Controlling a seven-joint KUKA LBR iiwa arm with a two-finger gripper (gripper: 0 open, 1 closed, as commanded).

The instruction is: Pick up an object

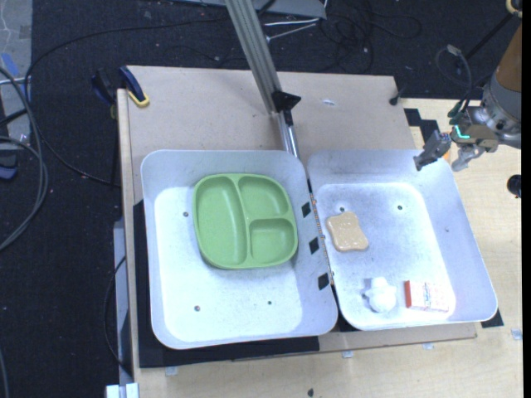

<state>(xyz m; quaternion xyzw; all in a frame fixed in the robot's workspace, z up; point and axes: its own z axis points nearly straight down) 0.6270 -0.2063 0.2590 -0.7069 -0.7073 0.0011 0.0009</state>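
Camera view: two white bins side by side on a bench. Left bin (166,305) holding a green plate (246,220) with three compartments. Right bin (452,222) holding a tan bread slice (347,232) near its left wall, a white lump (381,294) toward the near edge, and just right of it a small red-and-white box (428,296); print on the box too small to read. No other writing legible. Gripper (442,152) hanging over the right bin's far right corner, fingers spread apart with nothing between them. All three objects lying well apart from the gripper, nearer the camera and to its left; bread closest, box and lump farthest.
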